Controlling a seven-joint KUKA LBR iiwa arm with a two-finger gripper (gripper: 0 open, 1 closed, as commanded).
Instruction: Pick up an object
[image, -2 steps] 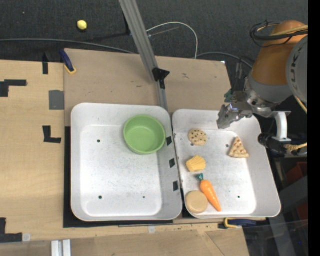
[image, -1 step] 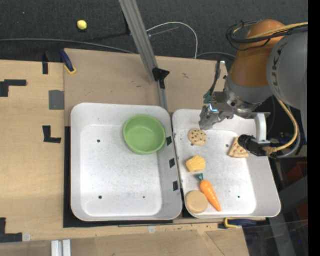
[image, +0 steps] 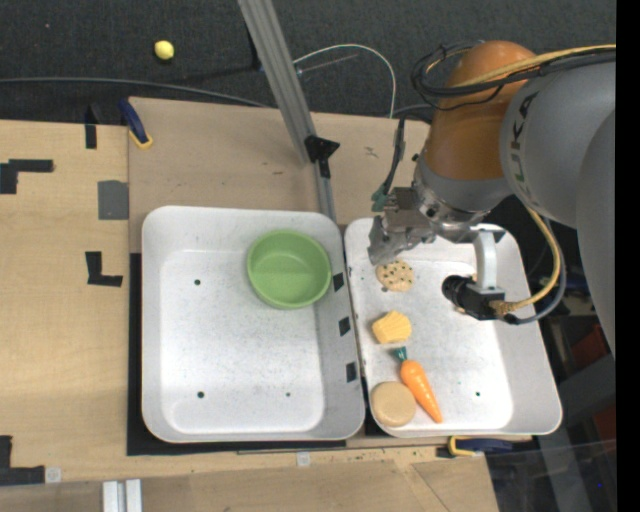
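The right bin (image: 500, 380) holds a round chocolate-chip cookie (image: 397, 276) near its far left corner. Closer to me lie a yellow corn piece (image: 392, 327), an orange carrot (image: 421, 389) and a tan round disc (image: 393, 404). My gripper (image: 386, 246) hangs low over the far left of this bin, just behind and touching or nearly touching the cookie's far edge. Nothing is visibly held. A green bowl (image: 289, 268) sits in the left bin (image: 200, 340) at its far right.
The grey arm and orange wrist band (image: 480, 110) cover the right bin's far right. A black cable part (image: 470, 295) hangs over the bin's middle. A metal pole (image: 290, 90) slants down to the bins' shared far edge. A small yellow ball (image: 164, 49) lies beyond the bench.
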